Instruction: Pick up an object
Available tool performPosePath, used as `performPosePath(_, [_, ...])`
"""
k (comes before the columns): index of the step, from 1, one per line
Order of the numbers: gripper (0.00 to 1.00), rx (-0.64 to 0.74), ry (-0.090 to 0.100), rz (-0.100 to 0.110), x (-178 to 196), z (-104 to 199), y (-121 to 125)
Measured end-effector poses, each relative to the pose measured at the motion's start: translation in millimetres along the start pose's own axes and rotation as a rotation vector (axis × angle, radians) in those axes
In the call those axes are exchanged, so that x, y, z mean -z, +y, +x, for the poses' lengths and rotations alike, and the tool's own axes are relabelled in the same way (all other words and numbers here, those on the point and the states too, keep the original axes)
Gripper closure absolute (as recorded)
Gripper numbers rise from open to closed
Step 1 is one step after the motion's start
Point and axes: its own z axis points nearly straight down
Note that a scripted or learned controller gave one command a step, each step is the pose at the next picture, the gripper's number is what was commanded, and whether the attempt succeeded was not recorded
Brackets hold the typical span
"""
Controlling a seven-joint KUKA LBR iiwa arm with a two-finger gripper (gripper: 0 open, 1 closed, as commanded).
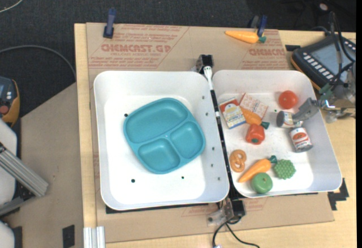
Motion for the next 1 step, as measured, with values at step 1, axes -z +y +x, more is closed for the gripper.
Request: performPosePath(1, [0.00, -0.005, -0.004, -0.002, 18.5, -49.0, -33.8])
